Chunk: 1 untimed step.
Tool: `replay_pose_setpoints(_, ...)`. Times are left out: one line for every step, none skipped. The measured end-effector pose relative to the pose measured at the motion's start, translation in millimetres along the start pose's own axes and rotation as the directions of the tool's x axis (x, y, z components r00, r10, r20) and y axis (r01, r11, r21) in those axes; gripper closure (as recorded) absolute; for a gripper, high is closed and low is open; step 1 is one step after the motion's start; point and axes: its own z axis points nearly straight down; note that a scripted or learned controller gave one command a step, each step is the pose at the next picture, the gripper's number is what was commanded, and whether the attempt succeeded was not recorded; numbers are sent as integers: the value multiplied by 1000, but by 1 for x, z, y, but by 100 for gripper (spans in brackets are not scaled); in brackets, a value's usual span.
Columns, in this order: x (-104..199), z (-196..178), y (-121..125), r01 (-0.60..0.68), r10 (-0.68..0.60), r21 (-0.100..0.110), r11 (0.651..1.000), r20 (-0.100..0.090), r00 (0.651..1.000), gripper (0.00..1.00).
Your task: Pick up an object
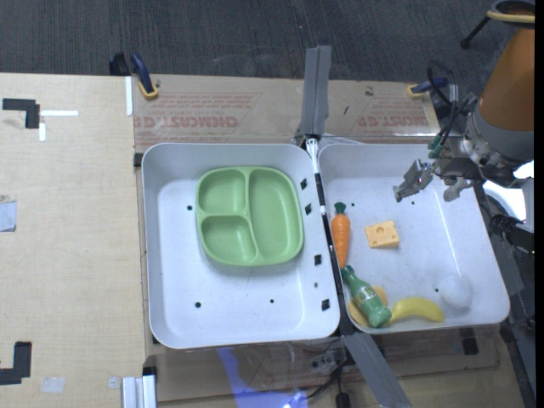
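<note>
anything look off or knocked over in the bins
Mostly tidy. The green bottle lies on its side in the right bin's near corner, overlapping the banana. The carrot sits tight against the divider wall. The cheese wedge and the green plate in the left bin look fine.

The left bin [170,304] holds a green divided plate [250,216], lying flat toward its back half. Behind the left bin runs a cardboard strip [221,113] with red print, pinned by a blue-and-yellow clamp [140,73]. Left of it spreads the pale wooden counter [64,253], bearing black corner marks [23,111].
</note>
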Motion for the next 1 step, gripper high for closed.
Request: replay_pose_setpoints(0, 112, -6, -63, 63, 1, 998, -1, 998, 0)
